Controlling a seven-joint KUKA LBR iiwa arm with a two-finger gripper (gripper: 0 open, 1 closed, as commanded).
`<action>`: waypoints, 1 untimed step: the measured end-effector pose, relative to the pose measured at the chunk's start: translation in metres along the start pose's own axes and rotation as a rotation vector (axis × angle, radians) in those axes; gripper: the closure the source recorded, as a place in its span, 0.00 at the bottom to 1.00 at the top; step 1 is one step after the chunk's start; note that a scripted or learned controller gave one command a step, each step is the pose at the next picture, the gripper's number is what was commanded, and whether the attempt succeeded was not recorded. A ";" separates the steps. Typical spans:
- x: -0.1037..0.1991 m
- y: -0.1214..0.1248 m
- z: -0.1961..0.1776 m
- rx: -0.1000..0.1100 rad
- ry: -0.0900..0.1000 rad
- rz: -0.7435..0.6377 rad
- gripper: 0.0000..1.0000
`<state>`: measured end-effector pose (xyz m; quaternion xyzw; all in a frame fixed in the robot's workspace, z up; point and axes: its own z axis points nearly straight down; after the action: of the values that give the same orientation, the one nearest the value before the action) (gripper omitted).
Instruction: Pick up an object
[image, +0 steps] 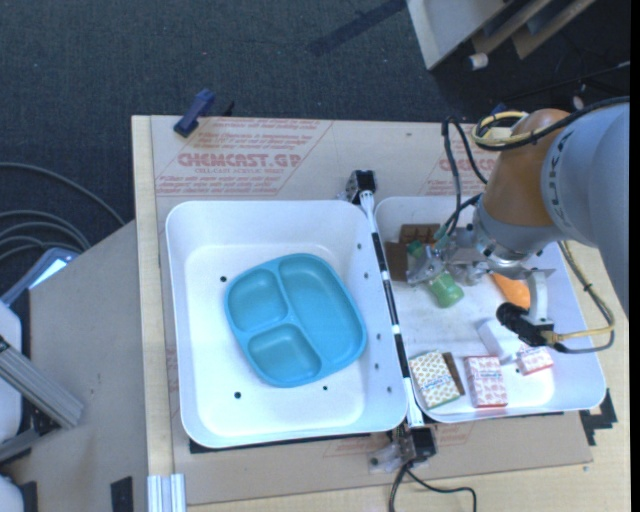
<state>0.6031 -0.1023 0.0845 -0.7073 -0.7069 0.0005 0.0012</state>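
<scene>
**Arm over the right bin**

Reaching in from the right, gripper (437, 268) low in the right bin (578, 385), just above a green object (446, 292). Nearby: an orange piece (513, 290), two small patterned packets (434, 378) near the front. In the left bin (190, 330), a blue divided plate (294, 318).

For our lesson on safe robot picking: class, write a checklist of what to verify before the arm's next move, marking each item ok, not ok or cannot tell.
1. Gripper is over the right white bin: ok.
2. A target lies close: small green cylinder just beside the gripper: ok.
3. Finger opening: cannot tell.
4. Green cylinder already grasped: cannot tell.
5. Nearby clutter: brown block and orange piece crowd the target: not ok.
6. Blue three-compartment plastic plate sits apart in the left white bin: ok.
</scene>
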 end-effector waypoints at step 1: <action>0.000 0.000 -0.010 -0.001 0.000 0.001 1.00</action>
<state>0.6035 -0.1023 0.0946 -0.7076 -0.7066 0.0003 0.0009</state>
